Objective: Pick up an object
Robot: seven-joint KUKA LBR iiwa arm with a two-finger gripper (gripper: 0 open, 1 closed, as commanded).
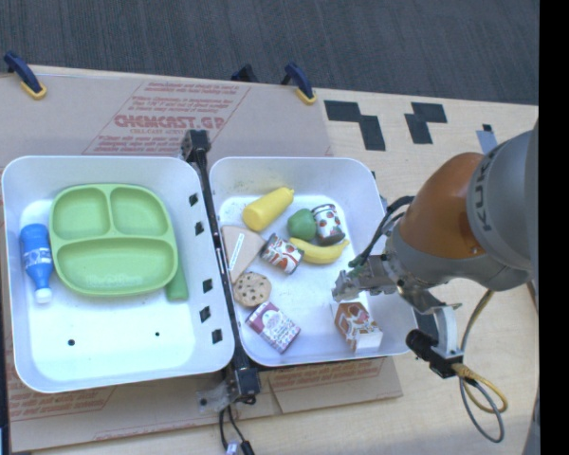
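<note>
The gripper (358, 287) hung low in the right bin (375, 186), just above a small red-and-white carton (357, 324) near the front right corner; its grip state could not be told.

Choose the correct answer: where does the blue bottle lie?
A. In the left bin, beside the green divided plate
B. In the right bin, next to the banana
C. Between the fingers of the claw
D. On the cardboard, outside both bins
A: the blue bottle lies in the left bin, against its left wall, beside the green divided plate.
</note>
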